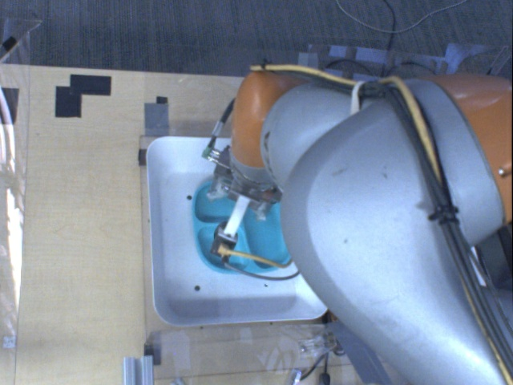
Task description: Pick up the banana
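banana's place cannot be told, since the arm (377, 215) covers much of the bench. the gripper (239, 191) hangs low in a white bin (170, 247) over a blue thing (205, 215); open or closed, i cannot tell. the risk is that it grabs the blue thing, or nothing.

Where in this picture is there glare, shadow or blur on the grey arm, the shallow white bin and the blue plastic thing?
Camera view: soft, even light, no hard glare; the grey arm with its orange band shows only a dull sheen; the shallow white bin is shaded along its inner walls; the blue plastic thing keeps a clear outline, though the whole picture is slightly soft.
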Robot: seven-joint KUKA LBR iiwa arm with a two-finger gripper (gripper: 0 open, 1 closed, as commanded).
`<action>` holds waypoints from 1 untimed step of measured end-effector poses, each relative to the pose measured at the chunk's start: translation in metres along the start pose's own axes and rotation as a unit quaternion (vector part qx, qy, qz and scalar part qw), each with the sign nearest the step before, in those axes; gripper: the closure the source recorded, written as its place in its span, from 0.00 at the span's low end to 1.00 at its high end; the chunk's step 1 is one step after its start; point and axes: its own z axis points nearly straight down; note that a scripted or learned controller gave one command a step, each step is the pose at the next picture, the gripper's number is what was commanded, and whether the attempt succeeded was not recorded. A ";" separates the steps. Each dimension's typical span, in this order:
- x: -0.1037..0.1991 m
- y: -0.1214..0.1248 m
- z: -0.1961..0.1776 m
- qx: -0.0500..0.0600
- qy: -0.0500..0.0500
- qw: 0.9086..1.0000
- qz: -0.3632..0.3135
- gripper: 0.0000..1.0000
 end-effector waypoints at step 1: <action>-0.015 0.065 -0.028 0.001 -0.001 1.000 -0.018 0.00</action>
